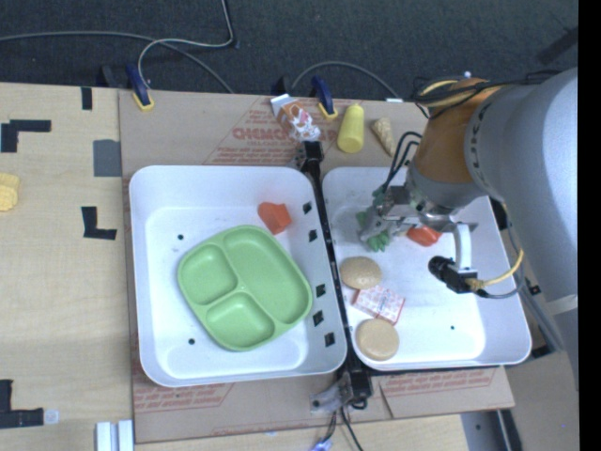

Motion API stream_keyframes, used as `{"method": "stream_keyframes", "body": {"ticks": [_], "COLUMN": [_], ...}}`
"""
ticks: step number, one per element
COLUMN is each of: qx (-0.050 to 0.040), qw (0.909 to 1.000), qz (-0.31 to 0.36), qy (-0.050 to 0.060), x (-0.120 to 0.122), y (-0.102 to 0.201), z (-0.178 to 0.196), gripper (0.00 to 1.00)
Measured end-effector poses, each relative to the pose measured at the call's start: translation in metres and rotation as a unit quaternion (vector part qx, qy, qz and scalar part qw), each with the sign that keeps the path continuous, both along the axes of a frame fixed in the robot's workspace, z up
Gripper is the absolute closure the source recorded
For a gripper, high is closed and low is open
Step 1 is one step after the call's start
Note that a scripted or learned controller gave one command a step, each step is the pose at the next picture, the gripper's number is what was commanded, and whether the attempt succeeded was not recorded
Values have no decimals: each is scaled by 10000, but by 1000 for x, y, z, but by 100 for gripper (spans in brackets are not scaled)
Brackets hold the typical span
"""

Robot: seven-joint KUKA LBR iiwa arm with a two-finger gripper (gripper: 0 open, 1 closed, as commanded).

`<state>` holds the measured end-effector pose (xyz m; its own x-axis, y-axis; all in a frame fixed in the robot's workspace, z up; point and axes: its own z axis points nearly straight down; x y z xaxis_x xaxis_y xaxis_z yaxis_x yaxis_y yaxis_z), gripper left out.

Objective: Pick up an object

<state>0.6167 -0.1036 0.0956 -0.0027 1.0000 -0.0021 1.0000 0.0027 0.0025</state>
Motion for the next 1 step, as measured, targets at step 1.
{"method": "stream_keyframes", "body": {"ticks": [1], "qx": [12], "qw": [10000], "qz": [-3], "qy": [16], "x": [0], "y": [59], "z": [89], "gripper": [100]}}
